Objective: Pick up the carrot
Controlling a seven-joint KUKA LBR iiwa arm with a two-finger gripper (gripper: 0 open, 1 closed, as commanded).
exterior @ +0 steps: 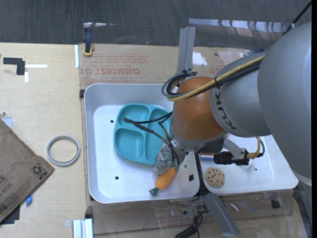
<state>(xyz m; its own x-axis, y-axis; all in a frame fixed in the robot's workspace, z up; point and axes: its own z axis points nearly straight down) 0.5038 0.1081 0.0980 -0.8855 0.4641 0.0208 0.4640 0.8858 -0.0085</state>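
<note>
The orange carrot [165,178] lies in the left bin [101,182] near its front wall, by the divider, with its green stub pointing front-left. My gripper [165,159] hangs just above and behind the carrot's thick end, under the orange wrist band. It sits over the front right corner of a teal divided plate [133,135]. The gripper's tip is close to the carrot, but I cannot tell whether it touches it. The wrist hides the plate's right side.
A round speckled cookie [214,177] lies in the right bin [267,180] near the divider. A grey tape ring [63,149] and a brown cardboard box [17,170] rest on the bench to the left of the bins.
</note>
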